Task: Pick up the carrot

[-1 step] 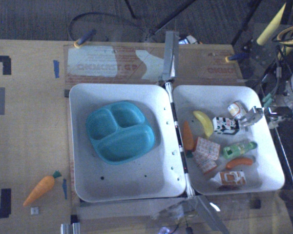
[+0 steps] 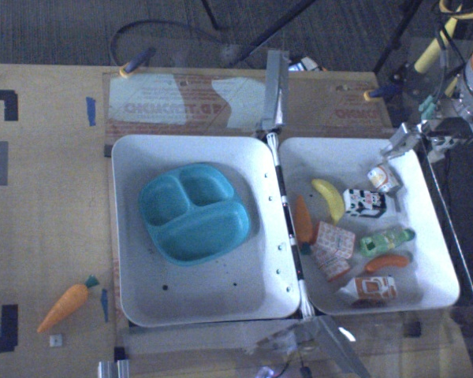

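The carrot lies on the wooden bench at 8 o'clock, outside the left bin. That bin holds a blue plate. The gripper hangs at 2 o'clock over the right bin; I cannot tell if it is wide or narrow. Below it sit a banana, a milk carton and a green bottle.
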### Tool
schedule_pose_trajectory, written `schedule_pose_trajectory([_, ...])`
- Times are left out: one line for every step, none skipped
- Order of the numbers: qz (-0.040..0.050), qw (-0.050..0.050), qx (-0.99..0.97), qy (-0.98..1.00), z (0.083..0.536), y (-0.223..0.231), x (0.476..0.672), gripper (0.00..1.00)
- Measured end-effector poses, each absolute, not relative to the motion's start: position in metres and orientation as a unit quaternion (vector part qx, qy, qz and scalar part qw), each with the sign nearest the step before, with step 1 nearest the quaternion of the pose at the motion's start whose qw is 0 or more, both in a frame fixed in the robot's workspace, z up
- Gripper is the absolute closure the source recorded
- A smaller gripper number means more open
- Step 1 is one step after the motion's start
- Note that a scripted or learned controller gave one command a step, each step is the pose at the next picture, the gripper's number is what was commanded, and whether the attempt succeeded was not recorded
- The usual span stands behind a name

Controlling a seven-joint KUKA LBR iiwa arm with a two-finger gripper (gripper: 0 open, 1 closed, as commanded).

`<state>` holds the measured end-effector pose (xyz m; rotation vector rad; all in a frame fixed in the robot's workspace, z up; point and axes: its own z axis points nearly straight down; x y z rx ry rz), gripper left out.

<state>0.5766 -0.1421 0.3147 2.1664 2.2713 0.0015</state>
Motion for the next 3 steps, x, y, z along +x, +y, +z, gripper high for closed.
schedule_pose_trajectory([0.0001, 0.003, 0.592, 0.806, 0.269, -0.224, 0.626, 0.0])
schedule_pose_trajectory([0.0008, 0.003, 0.516, 0.856, 0.125, -0.222, 0.637, 0.0])
schedule_pose_trajectory([0.0033, 0.007, 0.488, 0.873, 0.092, -0.153, 0.651, 0.0])
